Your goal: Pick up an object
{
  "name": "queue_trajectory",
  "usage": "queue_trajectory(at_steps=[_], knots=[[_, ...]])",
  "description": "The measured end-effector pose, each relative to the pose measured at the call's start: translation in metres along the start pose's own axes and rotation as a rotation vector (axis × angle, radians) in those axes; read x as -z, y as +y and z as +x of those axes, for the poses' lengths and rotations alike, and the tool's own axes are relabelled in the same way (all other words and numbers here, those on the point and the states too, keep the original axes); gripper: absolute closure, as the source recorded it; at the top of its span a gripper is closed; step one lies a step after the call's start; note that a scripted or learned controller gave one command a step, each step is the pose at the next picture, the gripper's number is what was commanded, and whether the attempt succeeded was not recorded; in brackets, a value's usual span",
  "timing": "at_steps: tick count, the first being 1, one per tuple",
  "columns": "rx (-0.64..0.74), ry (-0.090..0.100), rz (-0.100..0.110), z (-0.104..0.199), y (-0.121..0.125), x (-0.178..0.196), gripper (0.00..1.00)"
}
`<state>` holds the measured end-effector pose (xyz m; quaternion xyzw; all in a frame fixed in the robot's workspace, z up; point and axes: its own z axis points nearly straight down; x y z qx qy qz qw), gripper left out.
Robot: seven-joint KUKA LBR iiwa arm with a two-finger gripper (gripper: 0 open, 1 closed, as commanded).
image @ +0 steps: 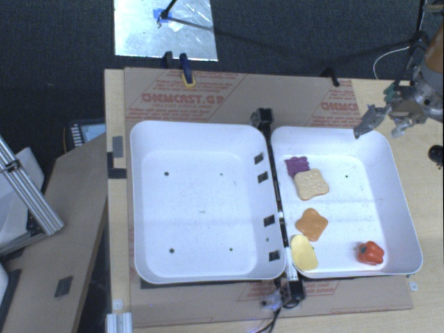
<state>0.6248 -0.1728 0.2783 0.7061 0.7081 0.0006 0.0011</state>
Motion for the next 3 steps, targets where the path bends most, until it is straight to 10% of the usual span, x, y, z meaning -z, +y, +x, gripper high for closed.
queue_trajectory(at_steps=[2,3], knots=[[-0.004,-0.006,-0.012,-0.036,-0.063,0.265,0.0],[0.004,-0.003,-0.006,-0.033,-0.061,0.269,1.0]])
